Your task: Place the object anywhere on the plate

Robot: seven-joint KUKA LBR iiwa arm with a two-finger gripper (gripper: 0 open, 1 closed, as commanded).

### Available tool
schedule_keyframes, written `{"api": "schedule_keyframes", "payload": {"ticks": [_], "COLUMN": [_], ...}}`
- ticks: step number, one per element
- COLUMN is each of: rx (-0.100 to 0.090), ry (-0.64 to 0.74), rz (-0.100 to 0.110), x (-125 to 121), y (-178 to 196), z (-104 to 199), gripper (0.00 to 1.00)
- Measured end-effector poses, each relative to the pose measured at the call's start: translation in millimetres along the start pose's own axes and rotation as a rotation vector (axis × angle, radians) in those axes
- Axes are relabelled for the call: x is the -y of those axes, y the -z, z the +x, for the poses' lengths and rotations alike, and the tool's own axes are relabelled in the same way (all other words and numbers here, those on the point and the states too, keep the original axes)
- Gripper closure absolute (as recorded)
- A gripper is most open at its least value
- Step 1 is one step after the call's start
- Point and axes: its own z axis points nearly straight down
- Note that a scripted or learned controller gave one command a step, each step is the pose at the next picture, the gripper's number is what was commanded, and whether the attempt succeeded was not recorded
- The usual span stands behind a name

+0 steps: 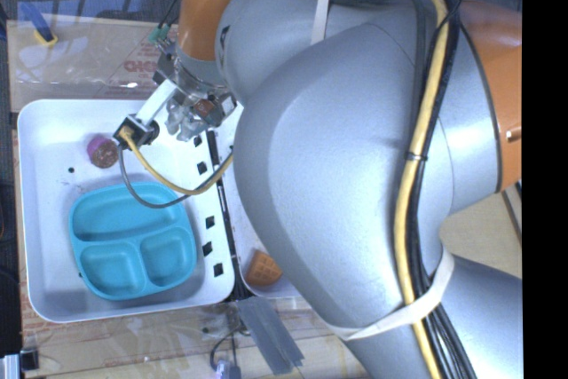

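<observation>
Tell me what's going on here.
The grey arm reaches over the left white bin, with its gripper above the bin's upper right part. A round purplish object lies on the bin floor left of the gripper, apart from the blue divided plate below it. It is not on the plate yet. A brownish thing peeks out from under the arm, right of that bin.

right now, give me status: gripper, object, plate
Gripper above the left shallow white bin's far side. Small round purple-brown object in that bin beside the blue divided plastic plate, not on it. Tan lump in right bin, part hidden by arm.
</observation>
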Motion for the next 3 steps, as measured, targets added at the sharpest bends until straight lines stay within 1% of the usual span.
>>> {"api": "schedule_keyframes", "payload": {"ticks": [1, 2, 3], "rx": [-0.002, -0.007, 0.001], "ry": [-0.480, -0.202, -0.099], "rz": [0.001, -0.002, 0.001], "x": [39, 94, 123], "y": [-91, -104, -5], "z": [6, 46, 11], "gripper": [0.00, 0.00, 0.00]}}
